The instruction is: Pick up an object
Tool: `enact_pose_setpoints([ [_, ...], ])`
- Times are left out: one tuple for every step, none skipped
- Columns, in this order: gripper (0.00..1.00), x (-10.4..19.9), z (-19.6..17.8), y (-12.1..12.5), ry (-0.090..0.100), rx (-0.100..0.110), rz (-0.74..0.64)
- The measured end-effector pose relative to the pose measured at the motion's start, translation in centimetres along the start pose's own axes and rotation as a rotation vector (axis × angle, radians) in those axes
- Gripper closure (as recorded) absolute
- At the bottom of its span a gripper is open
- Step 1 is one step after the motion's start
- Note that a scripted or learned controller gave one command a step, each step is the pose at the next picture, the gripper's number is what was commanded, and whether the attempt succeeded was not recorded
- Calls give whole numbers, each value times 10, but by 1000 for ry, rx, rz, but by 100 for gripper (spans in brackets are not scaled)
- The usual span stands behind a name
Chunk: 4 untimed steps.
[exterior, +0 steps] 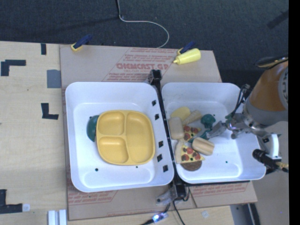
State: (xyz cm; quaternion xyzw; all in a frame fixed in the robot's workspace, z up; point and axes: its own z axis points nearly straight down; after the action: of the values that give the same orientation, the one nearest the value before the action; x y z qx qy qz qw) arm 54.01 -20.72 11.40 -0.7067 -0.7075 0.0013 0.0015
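Note:
The right bin (243, 170) holds several toy foods bunched at its left side: a yellow piece (180, 113), a beige bread piece (176, 128), a pizza slice (190, 133), a second pizza slice (186, 153) over a brown round piece (192, 165), a tan bun (203, 146) and a dark teal piece (207, 120). My gripper (212, 131) reaches in from the right, low in this bin. Its tip lies just below the teal piece and right above the bun. Nothing is visibly lifted.
The left bin (77, 95) carries a yellow divided plate (125, 137) with a dark teal object (92, 128) poking out under its left edge. A black divider with clips (161, 125) separates the bins. A yellow clamp (188, 56) and a white cable (150, 25) lie behind.

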Motion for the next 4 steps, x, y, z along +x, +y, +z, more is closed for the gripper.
enact_pose_setpoints([
  [0, 1, 26, 3, 2, -9, -1],
  [100, 3, 13, 4, 7, -9, -4],
  [100, 1, -49, 1, -2, -7, 0],
  [100, 10, -107, -1, -2, -8, -2],
])
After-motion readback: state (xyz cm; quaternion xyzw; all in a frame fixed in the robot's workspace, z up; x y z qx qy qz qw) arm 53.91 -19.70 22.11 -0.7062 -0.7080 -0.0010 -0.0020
